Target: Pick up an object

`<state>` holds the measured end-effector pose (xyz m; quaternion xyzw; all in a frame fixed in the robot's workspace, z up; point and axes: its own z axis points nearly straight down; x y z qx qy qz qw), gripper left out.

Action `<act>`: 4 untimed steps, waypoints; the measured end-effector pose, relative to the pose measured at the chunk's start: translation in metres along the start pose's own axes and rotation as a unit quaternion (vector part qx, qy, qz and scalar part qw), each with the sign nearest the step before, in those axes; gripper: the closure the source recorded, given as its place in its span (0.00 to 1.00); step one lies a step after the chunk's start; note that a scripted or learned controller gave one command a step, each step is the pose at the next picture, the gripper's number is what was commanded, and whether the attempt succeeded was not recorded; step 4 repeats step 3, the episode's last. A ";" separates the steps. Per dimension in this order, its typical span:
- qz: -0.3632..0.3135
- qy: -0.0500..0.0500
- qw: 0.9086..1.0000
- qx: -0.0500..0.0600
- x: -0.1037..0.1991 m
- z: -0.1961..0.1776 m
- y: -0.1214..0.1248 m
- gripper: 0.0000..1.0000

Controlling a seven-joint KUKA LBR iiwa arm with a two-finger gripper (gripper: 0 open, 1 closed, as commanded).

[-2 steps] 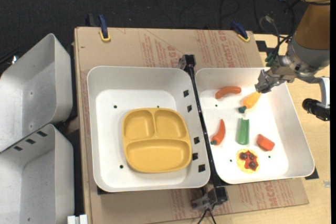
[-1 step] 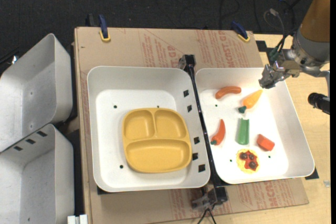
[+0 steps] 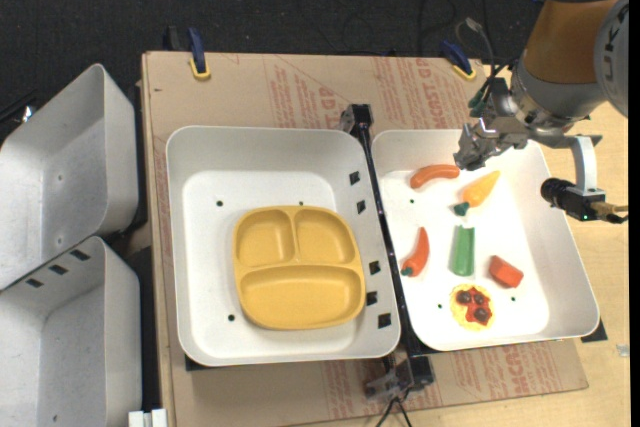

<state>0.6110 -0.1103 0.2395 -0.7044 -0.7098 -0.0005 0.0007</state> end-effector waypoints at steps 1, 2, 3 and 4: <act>0.000 0.000 1.000 -0.001 0.062 -0.005 0.006 1.00; 0.000 0.000 1.000 -0.001 0.112 -0.007 0.022 1.00; 0.000 0.000 1.000 0.001 0.162 0.009 0.022 1.00; 0.000 0.000 1.000 0.001 0.162 0.009 0.022 1.00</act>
